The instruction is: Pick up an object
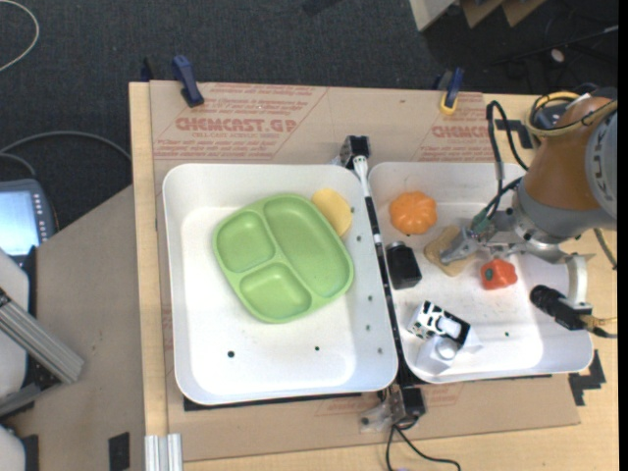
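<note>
grey arm reaching leftward — pincer low over tan block, right bin

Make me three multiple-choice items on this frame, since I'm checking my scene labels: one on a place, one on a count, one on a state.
1. Where does the green divided plate lie?
A. In the left bin
B. In the right bin
C. On the cardboard outside the bins

2. How many compartments does the green divided plate have?
A. Two
B. Three
C. Five

3. How does the gripper stand to the orange pumpkin-like object?
A. Clamped on it
B. Lifting it above the bin
C. Apart from it, down by the tan piece

Answers: 1 A, the plate sits inside the left bin beside the yellow object. 2 B, three hollows show. 3 C, a gap of white floor separates them.
</note>
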